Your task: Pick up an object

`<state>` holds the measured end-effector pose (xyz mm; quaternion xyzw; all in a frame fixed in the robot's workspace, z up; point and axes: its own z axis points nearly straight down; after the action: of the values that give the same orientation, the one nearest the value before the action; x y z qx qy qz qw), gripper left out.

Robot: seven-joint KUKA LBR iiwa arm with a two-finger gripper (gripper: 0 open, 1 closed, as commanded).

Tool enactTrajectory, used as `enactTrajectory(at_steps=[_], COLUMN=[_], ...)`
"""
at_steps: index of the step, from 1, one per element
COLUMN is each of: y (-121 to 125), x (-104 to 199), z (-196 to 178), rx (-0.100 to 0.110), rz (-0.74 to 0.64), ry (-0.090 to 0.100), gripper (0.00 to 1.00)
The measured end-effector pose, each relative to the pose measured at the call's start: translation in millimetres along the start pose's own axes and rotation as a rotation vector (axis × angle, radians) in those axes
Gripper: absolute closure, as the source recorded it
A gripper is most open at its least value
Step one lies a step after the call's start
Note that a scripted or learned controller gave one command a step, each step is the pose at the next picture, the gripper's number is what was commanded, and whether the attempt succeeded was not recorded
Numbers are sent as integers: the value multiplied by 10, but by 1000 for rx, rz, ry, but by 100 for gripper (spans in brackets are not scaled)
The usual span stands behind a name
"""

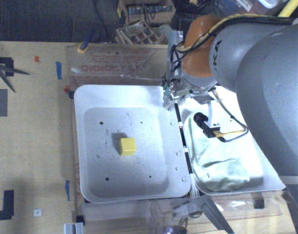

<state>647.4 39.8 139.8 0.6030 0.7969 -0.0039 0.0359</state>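
A small yellow cube (128,146) lies near the middle of the left white bin (90,106). A crumpled pale green-white cloth (218,165) fills the near part of the right bin (266,179). My gripper (169,96) hangs under the orange-banded wrist at the back of the divide between the two bins, well behind and to the right of the cube. It is seen from above and mostly covered by the wrist, and nothing is visibly held.
The big grey arm (256,67) covers much of the right bin. A black connector on a yellow cable (207,123) dangles over that bin. A clear plastic sheet (114,62) lies behind the bins, with clutter beyond the bench.
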Motion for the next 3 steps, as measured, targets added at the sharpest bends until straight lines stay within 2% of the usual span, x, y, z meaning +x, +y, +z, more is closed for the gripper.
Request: enactTrajectory(at_steps=[1, 2, 3], y=[143, 28, -558], x=[-382, -836, -924], z=[-766, -951, -1020], rx=[33, 24, 32], rz=[-50, -226, -177], ry=[61, 62, 64], gripper=[100, 100, 100])
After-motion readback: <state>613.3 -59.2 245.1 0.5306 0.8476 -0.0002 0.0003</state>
